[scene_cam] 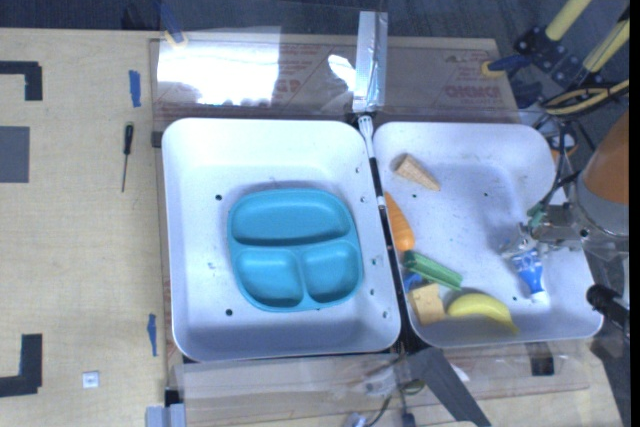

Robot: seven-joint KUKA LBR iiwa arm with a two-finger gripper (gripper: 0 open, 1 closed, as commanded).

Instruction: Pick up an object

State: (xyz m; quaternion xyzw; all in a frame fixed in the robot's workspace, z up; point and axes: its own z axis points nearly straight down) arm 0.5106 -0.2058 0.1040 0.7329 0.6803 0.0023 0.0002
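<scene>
Down on the desk (70,245) sit two white bins. The left bin (190,165) holds a blue tray (294,247) with three parts. The right bin (470,150) holds a tan wedge (415,171), an orange carrot (399,225), a green stick (432,268), a tan block (427,303) and a yellow banana (480,308). The tool (540,233) hangs over the right side of this bin, just above a small blue and white thing (530,273). I cannot tell if the tool is open or closed.
</scene>
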